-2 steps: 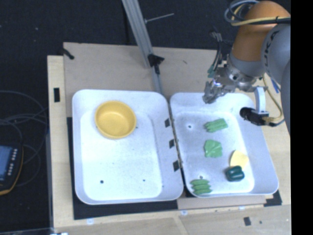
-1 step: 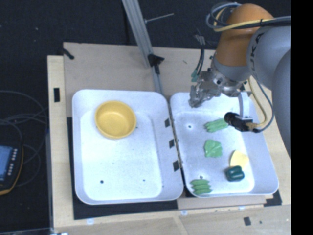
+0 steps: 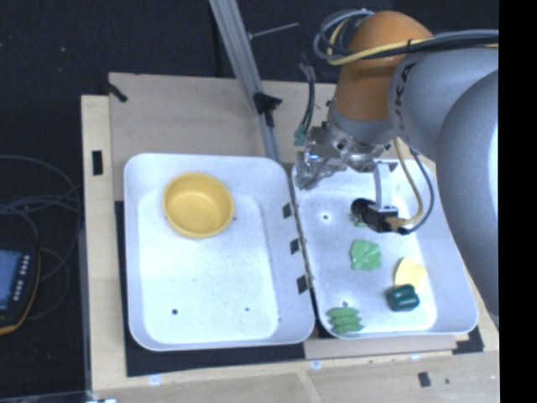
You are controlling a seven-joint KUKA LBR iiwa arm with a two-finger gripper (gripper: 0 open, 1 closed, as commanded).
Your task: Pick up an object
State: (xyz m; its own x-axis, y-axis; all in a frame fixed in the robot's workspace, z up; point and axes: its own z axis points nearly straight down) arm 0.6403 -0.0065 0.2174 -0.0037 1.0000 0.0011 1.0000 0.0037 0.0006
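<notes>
Gripper sits over the far left corner of the right bin, right by the wall shared with the left bin. Can't tell from here whether it's parted or closed, and I see nothing held in it.

Pickable stuff is all well apart from it, toward the near end of the right bin:
- flat green piece, mid bin
- yellow piece with the dark green block just beside it, maybe touching
- ribbed green piece tight against the near wall

The yellow bowl sits alone in the left bin.

Risks as I see them:
- going down where it is now: closes on bare floor, or clips the shared wall
- flat green piece: lies low, likely slips out
- yellow/block pair: a grab on one probably shoves the other
- ribbed piece: wall leaves little room on that side
- bowl: wide, only a rim grab would work
</notes>
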